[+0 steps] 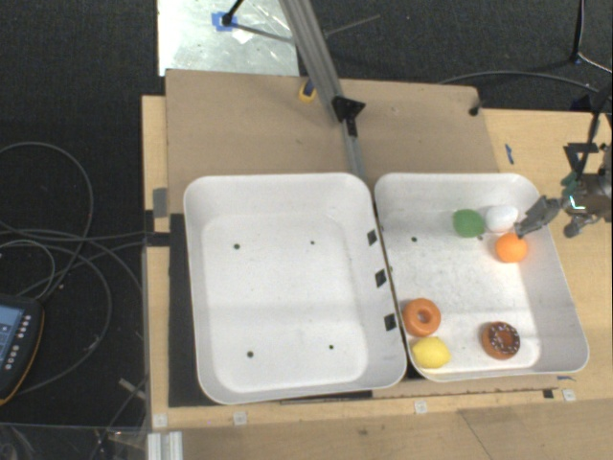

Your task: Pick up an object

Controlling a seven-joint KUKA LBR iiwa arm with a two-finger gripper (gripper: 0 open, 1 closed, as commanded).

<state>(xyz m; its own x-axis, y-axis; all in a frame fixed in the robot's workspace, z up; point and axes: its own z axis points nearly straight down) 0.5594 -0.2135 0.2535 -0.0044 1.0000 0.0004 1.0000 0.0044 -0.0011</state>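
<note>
The right bin (556, 300) holds a green ball (467, 222), a white ball (500, 218) and an orange ball (511, 248) near its far right corner. Toward its front lie an orange-glazed donut (421, 315), a yellow lemon (432, 353) and a chocolate donut (500, 339). My gripper (554, 224) hangs over the bin's right rim, open, with nothing between its fingers. Its left finger (533, 218) points down toward the gap between the white ball and the orange ball.
The left bin (278, 286) sits beside the right one, joined by dark clips along the shared wall. A grey pole (321, 56) slants over the bench's far side. Cables and a pendant (14, 338) lie on the floor to the left.
</note>
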